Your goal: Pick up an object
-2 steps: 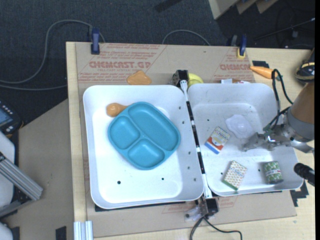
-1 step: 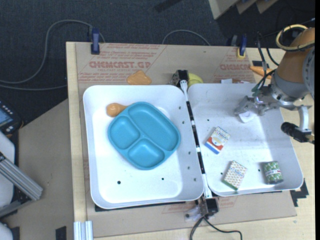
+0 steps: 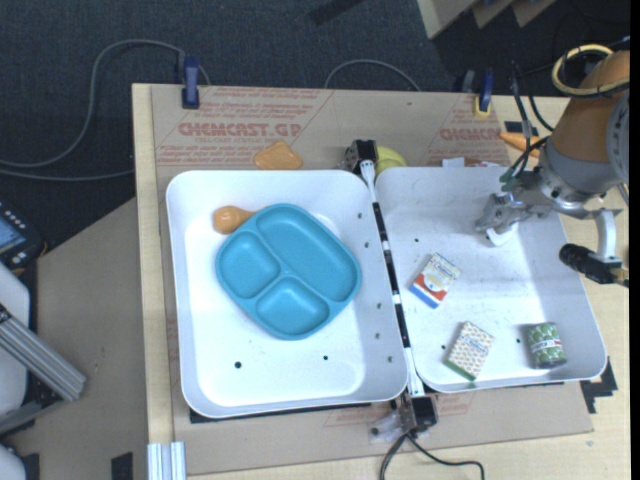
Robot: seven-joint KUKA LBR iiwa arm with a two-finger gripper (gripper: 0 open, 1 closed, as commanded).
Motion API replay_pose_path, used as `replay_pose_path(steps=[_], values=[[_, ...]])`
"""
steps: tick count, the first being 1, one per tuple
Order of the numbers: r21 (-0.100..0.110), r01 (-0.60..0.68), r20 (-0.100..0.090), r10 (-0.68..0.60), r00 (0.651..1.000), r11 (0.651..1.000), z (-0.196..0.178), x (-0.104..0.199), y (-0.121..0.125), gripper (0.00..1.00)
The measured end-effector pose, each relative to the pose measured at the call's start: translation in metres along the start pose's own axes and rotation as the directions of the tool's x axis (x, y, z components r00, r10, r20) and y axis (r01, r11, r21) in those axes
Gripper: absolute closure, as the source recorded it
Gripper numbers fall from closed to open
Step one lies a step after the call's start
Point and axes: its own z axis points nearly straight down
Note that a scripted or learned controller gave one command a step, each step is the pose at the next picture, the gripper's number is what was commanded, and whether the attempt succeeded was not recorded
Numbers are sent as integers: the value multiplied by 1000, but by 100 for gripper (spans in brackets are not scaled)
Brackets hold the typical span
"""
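Note:
My gripper (image 3: 497,226) hangs low over the upper part of the right bin (image 3: 470,193), with the arm coming in from the right edge. Nothing shows between its fingertips. Three small objects lie in that bin below it: a white carton with red and blue print (image 3: 434,279), a patterned green-and-white box (image 3: 469,349) and a small green can (image 3: 545,344). The carton is the nearest, a short way down and to the left of the gripper.
The left bin (image 3: 200,363) holds a blue divided plate (image 3: 288,269) and a small orange piece (image 3: 231,218). Behind the bins on the bench lie an orange object (image 3: 278,156) and a yellow-green one (image 3: 390,158). A black clip (image 3: 362,154) sits where the bins meet.

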Motion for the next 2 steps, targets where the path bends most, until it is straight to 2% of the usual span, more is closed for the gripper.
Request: replay_pose_path(steps=[1, 2], values=[[-14, -9, 34, 9, 999, 1000, -41, 58, -19, 100], [-15, -12, 35, 13, 999, 1000, -49, 54, -19, 100]])
